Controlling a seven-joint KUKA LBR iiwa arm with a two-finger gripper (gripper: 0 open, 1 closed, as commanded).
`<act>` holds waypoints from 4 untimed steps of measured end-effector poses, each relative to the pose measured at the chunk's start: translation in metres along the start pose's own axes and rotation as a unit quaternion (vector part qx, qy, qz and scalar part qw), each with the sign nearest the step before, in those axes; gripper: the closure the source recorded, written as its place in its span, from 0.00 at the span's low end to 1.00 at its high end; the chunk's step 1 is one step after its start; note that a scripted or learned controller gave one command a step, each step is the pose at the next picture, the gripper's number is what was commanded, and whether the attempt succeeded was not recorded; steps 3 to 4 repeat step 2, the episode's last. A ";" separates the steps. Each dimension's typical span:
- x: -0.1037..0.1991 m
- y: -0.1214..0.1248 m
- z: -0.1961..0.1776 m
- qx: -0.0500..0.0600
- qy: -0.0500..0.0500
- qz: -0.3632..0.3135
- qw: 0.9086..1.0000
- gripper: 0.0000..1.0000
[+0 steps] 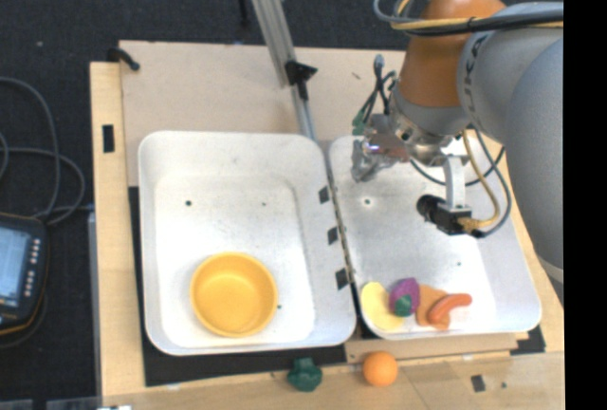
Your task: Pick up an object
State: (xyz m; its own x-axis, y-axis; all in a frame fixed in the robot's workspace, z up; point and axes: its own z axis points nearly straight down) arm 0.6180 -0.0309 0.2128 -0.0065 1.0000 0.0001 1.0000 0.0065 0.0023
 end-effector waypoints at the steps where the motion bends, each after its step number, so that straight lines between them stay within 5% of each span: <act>1: 0.051 0.011 -0.016 0.000 0.001 0.000 1.000 1.00; 2: 0.102 0.023 -0.009 0.000 0.000 0.000 1.000 1.00; 4: 0.102 0.023 -0.009 0.000 0.000 0.000 1.000 1.00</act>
